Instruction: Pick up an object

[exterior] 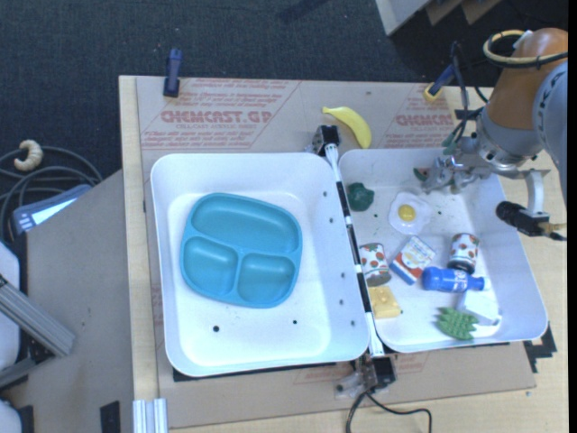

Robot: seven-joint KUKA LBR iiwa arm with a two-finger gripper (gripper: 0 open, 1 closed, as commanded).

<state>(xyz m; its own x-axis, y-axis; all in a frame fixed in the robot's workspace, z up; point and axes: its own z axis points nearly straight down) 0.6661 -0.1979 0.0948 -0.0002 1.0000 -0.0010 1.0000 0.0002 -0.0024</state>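
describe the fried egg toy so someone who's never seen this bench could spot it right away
Look in the right bin, the one crowded with small toys beside the bin holding the blue divided tray. In its upper middle, right of the small green piece, lies the fried egg. It is the only flat white round with a yellow centre.

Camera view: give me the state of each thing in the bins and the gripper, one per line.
Gripper: above the right bin's far edge, holding nothing visible.
Blue divided tray: flat in the left bin, right side up.
Blue bottle: on its side.
Fried egg: flat.
Two cans: lying tilted, apart.
Banana: on the bench outside the bins.
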